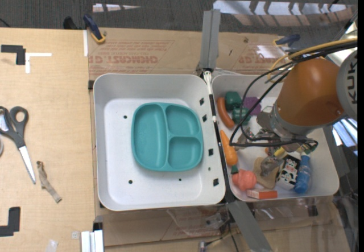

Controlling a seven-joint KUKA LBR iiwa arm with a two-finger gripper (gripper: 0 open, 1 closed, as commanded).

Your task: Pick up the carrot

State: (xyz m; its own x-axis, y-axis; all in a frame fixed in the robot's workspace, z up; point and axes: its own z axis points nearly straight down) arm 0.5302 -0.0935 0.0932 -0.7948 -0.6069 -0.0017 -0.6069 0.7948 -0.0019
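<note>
Teal divided plate [168,137] lying in left white bin [108,148]; scissors [17,131] on wooden desk [45,177] well to the left; blue bottle [303,174], pink ball [246,180], green toy [233,99] crowded in right bin [324,188]

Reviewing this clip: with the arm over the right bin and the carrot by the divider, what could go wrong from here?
1. The carrot lies tight against the right bin's left wall, so the claw may hit the wall or slip off.
2. A pink ball sits just beyond its lower end and could be grabbed instead.
3. Loose black cables hang near the carrot and may snag.
</note>
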